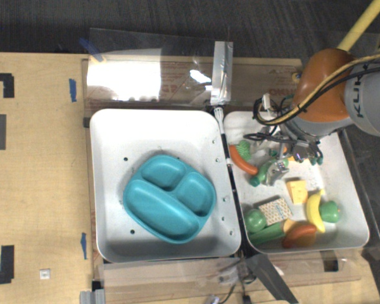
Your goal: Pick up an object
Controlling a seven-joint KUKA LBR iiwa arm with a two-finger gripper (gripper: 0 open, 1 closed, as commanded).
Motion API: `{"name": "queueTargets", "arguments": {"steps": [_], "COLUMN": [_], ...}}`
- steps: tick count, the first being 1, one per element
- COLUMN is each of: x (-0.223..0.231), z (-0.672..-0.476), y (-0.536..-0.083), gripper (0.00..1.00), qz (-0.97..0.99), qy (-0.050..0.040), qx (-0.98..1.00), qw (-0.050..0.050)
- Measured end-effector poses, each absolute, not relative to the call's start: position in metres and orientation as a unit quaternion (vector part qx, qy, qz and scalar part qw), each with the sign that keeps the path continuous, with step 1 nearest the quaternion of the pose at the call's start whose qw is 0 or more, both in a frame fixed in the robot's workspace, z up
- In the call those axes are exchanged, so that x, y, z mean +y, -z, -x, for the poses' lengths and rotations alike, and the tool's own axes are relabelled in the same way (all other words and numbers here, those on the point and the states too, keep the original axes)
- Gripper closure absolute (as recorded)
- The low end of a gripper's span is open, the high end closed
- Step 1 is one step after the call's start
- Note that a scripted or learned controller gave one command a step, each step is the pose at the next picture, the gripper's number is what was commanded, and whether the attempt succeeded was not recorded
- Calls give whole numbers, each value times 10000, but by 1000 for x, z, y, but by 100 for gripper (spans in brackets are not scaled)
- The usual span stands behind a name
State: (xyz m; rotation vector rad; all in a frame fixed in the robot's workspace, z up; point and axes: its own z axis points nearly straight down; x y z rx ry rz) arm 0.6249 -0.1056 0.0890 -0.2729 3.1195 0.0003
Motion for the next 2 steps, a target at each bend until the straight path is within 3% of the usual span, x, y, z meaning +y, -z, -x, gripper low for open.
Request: {"name": "queueTargets", "arguments": {"steps": [1,2], "x": [-160,-162], "z": [-609,-615], "y": [-127,-89], "gripper": [0,0], "qz": [991,464], "qy": [-58,-1], "qx": [9951,9989], "qw": [43,51]}}
